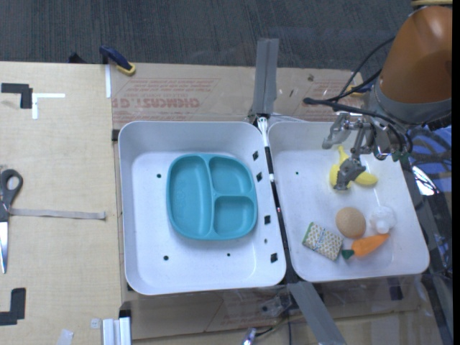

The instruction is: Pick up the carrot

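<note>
Left bin (136,214): teal divided plate (212,195), centred. Right bin (302,157): sponge (323,241), brown egg (351,222), carrot (368,245) near the front edge; banana (363,179) toward the back. Tool (348,176) over the banana; finger state cannot be determined.

Probably a robotics lab: taped bench (57,192), scissors (7,207), white bins (129,214), cardboard (187,92).

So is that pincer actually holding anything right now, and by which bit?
It cannot be told. The pincer is down over the yellow banana-like toy, but no grip on it shows. The carrot lies untouched near the bin's front edge.
</note>
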You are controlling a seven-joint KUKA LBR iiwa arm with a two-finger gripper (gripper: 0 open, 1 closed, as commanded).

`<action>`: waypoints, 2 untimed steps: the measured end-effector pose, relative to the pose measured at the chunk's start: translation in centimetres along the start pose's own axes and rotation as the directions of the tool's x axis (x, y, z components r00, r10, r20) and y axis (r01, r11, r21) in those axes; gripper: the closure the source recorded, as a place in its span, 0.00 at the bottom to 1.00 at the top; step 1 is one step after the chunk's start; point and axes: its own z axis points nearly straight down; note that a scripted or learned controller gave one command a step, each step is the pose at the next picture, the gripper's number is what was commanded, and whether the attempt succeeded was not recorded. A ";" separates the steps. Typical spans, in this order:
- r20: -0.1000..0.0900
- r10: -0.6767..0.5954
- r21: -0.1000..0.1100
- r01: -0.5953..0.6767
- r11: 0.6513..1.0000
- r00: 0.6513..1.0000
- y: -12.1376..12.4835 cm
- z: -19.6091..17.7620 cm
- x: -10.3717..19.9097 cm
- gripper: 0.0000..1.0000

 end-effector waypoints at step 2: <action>0.008 0.128 0.001 -0.128 0.992 0.992 -8.0 13.7 11.1 0.00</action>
